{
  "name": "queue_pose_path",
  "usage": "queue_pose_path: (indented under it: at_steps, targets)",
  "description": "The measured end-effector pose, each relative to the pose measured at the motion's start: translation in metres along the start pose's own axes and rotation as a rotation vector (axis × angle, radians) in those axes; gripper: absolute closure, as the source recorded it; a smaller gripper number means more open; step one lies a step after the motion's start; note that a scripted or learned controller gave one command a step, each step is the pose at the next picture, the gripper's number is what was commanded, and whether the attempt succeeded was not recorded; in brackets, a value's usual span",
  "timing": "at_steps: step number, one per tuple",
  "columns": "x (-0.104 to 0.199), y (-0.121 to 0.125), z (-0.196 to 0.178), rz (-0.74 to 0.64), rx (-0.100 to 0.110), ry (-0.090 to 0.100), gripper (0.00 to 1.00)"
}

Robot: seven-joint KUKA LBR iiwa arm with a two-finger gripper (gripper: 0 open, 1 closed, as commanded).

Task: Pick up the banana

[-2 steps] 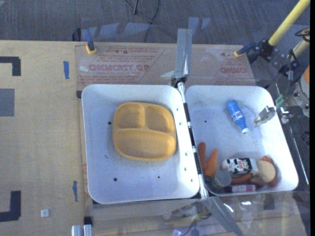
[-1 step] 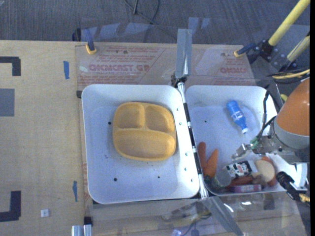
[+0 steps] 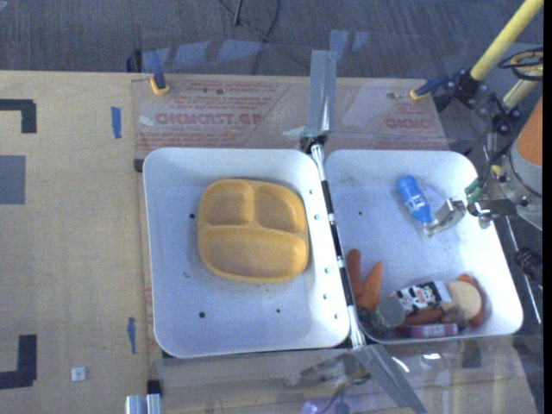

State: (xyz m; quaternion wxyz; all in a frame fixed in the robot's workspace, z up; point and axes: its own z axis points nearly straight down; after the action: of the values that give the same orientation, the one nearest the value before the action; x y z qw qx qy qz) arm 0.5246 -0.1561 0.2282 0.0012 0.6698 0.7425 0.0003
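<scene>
2 white bins on the counter [image 3: 60,248], the hand [image 3: 447,216] low in the right one.

The left bin [image 3: 157,231] holds 1 yellow plate [image 3: 253,228] with 3 compartments. The right bin [image 3: 388,235] holds a blue bottle [image 3: 415,198] just beside the hand, 2 carrots [image 3: 366,283] and a black-and-white carton [image 3: 420,297] in a heap at its near edge. The banana may be in that heap, but I cannot pick it out. Whether the hand is spread or pressed together I cannot tell. Red print on the cardboard [image 3: 216,115] behind is too blurred to read. Grey carpet [image 3: 129,15] lies beyond.
</scene>
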Motion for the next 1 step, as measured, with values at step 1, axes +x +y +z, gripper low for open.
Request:
queue_pose_path:
  at_steps: [1]
  targets:
    - [0.0354, -0.0419, 0.0877, -0.064, 0.002, 0.002, 0.00]
